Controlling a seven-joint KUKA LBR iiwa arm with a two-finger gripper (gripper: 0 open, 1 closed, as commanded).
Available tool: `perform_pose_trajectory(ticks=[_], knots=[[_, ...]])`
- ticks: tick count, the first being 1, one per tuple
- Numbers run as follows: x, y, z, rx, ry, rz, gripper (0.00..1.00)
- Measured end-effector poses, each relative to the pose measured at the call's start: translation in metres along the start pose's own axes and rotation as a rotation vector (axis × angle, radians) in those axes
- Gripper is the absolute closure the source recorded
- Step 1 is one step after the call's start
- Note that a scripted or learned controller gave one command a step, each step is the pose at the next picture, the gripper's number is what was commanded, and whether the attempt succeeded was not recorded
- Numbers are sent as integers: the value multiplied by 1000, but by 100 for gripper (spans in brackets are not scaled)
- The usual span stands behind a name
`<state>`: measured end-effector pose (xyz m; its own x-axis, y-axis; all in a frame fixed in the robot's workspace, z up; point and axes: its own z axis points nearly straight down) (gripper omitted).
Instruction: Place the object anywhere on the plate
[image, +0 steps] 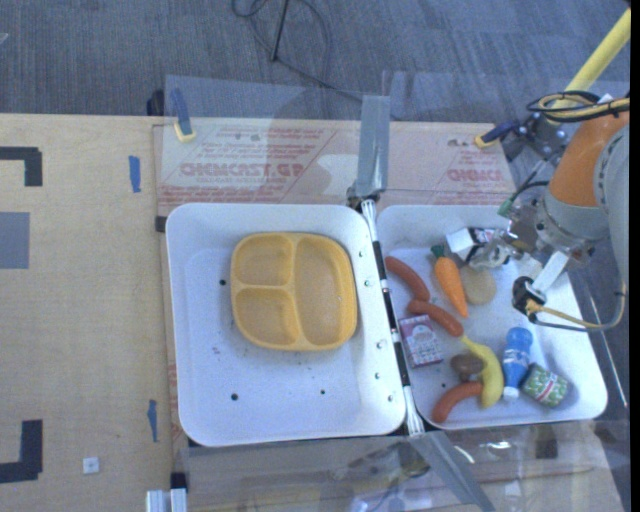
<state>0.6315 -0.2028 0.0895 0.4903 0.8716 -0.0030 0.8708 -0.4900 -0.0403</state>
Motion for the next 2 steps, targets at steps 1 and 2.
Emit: perform_pose_trajectory(ticks=[1, 2], knots=[[5, 2, -11, -15, 5, -3, 100], [16, 13, 0, 1, -24, -150, 100]])
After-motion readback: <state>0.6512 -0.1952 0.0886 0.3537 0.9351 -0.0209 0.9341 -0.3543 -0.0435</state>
